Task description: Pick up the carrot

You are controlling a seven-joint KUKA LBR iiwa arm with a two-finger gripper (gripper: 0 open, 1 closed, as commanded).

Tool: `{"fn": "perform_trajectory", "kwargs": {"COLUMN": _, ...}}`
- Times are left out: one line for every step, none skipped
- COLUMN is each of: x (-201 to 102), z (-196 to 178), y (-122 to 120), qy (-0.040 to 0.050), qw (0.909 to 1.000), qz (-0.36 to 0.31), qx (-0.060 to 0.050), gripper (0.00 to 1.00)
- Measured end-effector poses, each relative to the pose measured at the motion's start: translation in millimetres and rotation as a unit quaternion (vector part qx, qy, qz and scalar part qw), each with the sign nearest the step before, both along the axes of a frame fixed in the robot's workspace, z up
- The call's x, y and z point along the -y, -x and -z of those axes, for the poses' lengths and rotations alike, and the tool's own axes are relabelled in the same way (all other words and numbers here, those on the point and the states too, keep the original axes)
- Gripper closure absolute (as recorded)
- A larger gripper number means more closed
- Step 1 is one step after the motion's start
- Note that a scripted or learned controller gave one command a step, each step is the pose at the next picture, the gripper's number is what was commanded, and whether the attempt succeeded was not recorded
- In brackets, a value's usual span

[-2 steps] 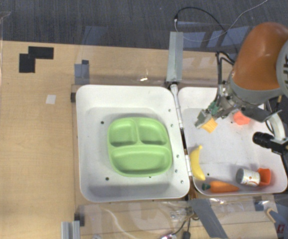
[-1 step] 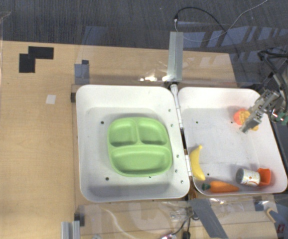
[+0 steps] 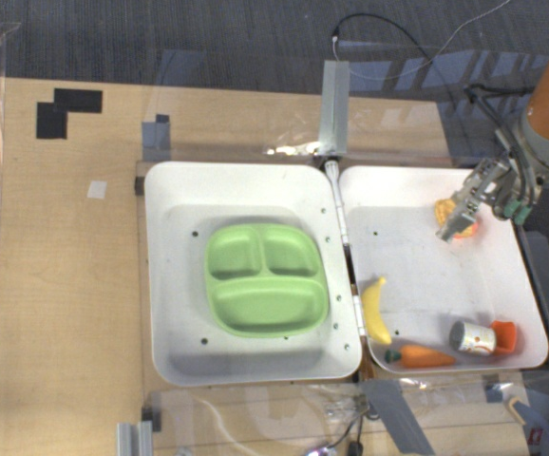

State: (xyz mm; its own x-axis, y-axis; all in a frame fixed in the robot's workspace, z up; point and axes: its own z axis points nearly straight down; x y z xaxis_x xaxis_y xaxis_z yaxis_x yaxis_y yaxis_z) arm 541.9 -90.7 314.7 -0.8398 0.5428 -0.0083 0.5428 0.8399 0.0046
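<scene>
The gripper [image 3: 463, 217] hangs over a small orange-and-yellow thing [image 3: 448, 218] at the right bin's [image 3: 417, 283] far side, its grasp impossible to judge, while the carrot [image 3: 424, 356] lies untouched along the near edge, so nothing is done.
</scene>
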Motion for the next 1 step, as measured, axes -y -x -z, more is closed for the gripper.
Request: {"fn": "perform_trajectory", "kwargs": {"x": -39.6, "z": 72.7, "y": -20.4, "qy": -0.0005, "qw": 0.9999, "qz": -0.015, "qx": -0.001, "gripper": 1.0}}
